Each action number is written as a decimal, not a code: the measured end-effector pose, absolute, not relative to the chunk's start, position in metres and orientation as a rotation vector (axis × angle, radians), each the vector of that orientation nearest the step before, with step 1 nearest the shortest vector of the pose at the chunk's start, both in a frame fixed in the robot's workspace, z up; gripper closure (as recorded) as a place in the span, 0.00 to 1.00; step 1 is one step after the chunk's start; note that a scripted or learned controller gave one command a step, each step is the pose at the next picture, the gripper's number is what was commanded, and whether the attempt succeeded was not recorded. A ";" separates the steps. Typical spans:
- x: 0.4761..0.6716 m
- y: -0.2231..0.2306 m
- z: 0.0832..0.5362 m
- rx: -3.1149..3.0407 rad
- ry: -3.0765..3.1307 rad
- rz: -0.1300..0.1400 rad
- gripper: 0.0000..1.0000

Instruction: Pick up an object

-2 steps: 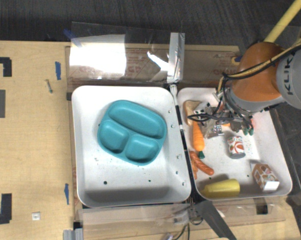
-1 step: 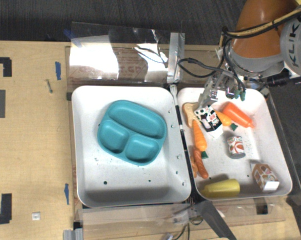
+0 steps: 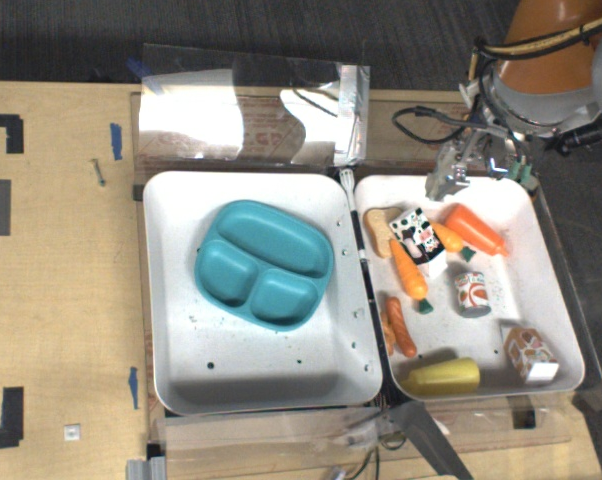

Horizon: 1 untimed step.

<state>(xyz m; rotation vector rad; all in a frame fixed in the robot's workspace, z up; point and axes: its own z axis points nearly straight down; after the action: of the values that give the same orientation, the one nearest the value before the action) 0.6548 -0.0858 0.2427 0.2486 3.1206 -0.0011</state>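
Tan board covers the desk [image 3: 51, 268], marked with black corner brackets and small strips of blue tape. Dark carpet runs along the far side. Two white bins sit side by side, their inner rims touching. A sheet of shiny clear plastic [image 3: 251, 118] lies just behind the left bin [image 3: 171, 368].

A teal divided plate [image 3: 266, 263] lies in the middle of the left bin, with bare white floor all round it.

The right bin [image 3: 561, 318] carries the things to pick. A slice of toast [image 3: 377, 230] lies by the far left wall, touching a black-and-white spotted box [image 3: 417, 234]. A small carrot [image 3: 409, 272] lies partly under that box, and a larger carrot [image 3: 473, 228] lies just beside it to the right. A red-and-white can [image 3: 472, 294] sits near the centre. A sausage [image 3: 399, 326] lies along the left wall, a yellow piece [image 3: 441, 375] against the near wall, and a brown-and-white box [image 3: 529, 354] in the near right corner. Open floor shows between the can and the yellow piece.

The gripper [image 3: 461, 173] hangs over the far rim of the right bin, near the larger carrot. Whether it is spread or closed cannot be told.
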 end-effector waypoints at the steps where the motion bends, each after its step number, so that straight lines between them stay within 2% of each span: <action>1: 0.652 -0.055 0.249 -0.024 3.134 0.000 1.00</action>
<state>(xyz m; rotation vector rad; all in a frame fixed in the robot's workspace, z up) 0.6517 -0.0553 0.2493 -0.0244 3.1336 0.0005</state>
